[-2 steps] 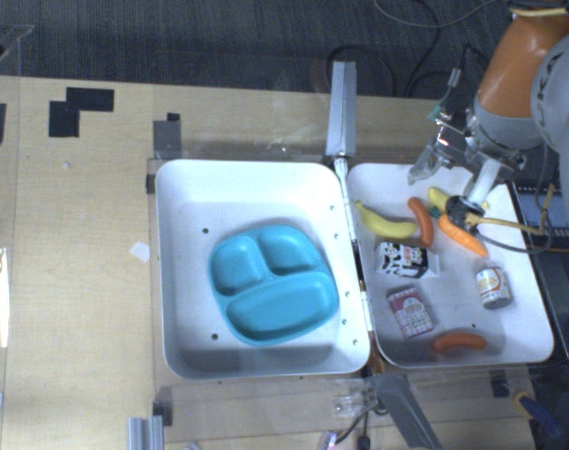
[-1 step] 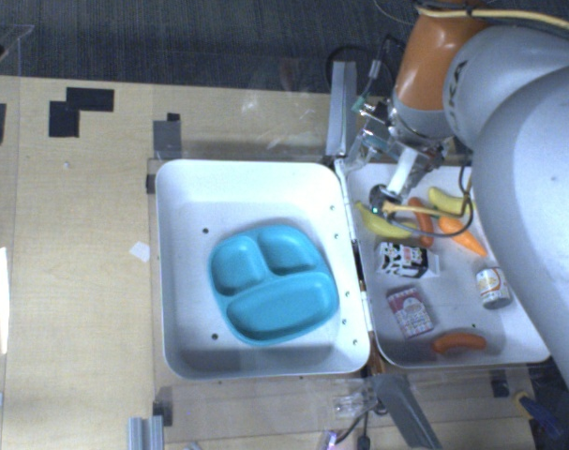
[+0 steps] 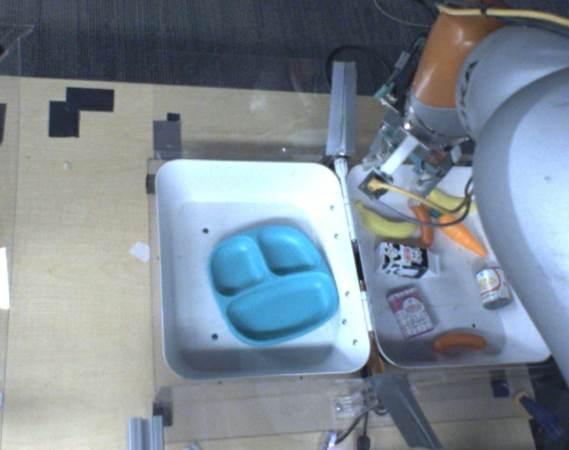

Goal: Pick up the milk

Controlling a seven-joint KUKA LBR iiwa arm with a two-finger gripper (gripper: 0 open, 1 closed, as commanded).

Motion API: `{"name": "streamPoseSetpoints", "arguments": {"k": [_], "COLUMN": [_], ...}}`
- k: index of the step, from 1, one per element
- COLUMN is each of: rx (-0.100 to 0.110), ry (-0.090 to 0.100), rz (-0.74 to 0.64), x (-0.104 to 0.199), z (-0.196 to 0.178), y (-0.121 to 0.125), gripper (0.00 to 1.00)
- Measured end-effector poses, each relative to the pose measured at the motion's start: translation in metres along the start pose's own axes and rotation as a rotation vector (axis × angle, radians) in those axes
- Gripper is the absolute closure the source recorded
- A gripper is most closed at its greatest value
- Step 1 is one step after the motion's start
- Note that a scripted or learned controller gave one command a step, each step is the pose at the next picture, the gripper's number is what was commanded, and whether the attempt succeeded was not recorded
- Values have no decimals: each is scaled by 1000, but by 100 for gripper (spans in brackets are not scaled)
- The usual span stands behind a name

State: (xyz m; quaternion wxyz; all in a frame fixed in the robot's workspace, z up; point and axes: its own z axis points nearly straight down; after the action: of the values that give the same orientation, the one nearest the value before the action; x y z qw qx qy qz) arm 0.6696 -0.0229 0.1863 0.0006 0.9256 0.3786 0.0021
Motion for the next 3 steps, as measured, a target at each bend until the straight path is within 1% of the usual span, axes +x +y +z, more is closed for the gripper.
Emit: {"name": "streamPoseSetpoints", "arguments": {"k": [1,2,3], "rx": [1,1,1], "ry": [2,6,-4], "rz": [573,572,570], "x": [-17,-16,-111], "z": [0,-12,59], "y": [10,10,97], "gripper": [0,100,100]}}
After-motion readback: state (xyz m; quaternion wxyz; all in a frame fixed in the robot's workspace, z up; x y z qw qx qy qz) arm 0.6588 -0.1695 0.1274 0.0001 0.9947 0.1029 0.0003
